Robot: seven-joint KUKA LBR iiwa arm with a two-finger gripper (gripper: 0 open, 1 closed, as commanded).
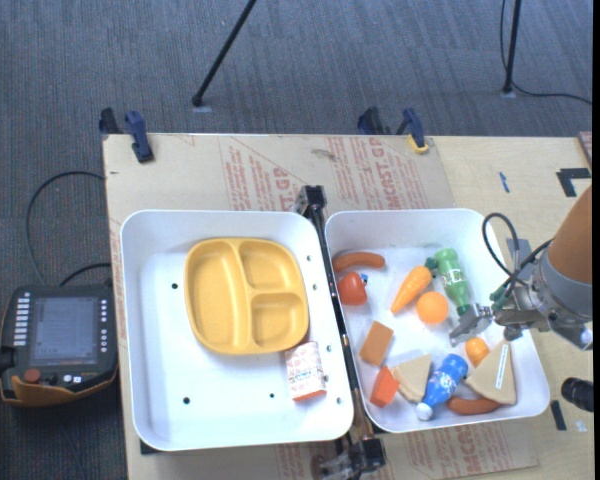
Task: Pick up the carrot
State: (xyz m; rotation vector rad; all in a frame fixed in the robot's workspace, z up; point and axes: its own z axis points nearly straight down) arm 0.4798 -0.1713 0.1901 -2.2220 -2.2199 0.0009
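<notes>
Nearest to us, at the lower edge of the view, lies the front rim of the two shallow white plastic bins; we begin with the left bin point(155, 408), which is the wider one. It holds a yellow plastic tray with three compartments point(247, 295) and, just beside the tray's lower right corner, a small red and white carton point(306, 371). The right white bin point(400, 223) is crowded with toy food.

From the right reaches the grey robot arm with an orange band point(580, 258). Its two-finger gripper point(488, 320) hangs over the right side of the right bin, near a small orange ball point(476, 350) and a tan wedge of toy bread point(496, 376). We see nothing between the fingers, but we cannot tell whether they are spread or pressed together, because they are small and dark here.

The orange plastic carrot point(412, 288) lies in the upper middle of the right bin, between a red toy tomato point(352, 288) and a green bottle point(450, 278), with a round orange fruit point(432, 308) just beside its lower end. Its long axis runs on a diagonal: the thick end points up and right, toward the bottle, and the thin tip points down and left.

We judge that the approach step is in hand and the grasp is not yet done. The next move calls for travelling left over the carrot, turning the fingers across its diagonal axis, and descending without pushing the fruit or the bottle.
</notes>
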